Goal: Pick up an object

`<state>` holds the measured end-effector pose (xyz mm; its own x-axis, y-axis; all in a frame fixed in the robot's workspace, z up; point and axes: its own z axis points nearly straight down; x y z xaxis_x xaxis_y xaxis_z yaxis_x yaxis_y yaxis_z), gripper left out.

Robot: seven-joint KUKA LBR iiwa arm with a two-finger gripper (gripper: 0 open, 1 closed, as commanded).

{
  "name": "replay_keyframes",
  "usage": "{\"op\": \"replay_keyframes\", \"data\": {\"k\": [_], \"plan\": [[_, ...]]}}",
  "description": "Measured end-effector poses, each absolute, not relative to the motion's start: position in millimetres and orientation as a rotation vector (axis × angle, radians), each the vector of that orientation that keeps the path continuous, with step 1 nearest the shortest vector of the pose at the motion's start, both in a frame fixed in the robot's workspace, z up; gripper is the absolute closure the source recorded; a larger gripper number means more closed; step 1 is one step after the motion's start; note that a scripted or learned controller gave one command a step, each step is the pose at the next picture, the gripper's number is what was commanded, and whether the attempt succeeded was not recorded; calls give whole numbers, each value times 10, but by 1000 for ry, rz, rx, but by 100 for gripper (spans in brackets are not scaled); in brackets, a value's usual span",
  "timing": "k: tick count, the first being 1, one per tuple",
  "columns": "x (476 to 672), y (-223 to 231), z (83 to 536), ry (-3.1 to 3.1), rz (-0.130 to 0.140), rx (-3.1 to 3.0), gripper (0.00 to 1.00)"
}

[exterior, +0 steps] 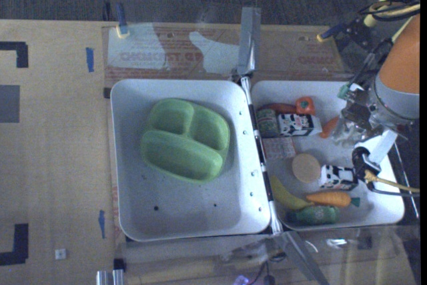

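Nearest you, the left bin (127,163) held a green tray (185,139). The right bin (393,207) at 3 o'clock held the clutter: banana (287,195), carrot (330,199). The gripper (353,127) hovered at its 2 o'clock; its opening couldn't be told. Tight packing risked a glancing miss.

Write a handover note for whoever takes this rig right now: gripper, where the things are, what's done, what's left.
Gripper: over the right bin, near its far right side; whether the fingers are open or shut cannot be read, and nothing is seen between them.
Right bin: two small cow-print cartons, a green can, a round tan disc, a banana, a carrot, a dark green item.
Left bin: a green divided tray.
Done: nothing visibly picked.
Left: grasp one object and lift it.
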<state>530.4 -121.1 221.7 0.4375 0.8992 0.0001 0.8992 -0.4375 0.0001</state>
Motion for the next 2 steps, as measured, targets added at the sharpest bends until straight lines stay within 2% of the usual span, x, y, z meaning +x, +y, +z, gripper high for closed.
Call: {"op": "replay_keyframes", "data": {"k": [1, 2], "plan": [[4989, -1217, 3124, 1987, 0, 2430, 100], [4865, -843, 3332, 1938, 0, 2470, 100]]}}
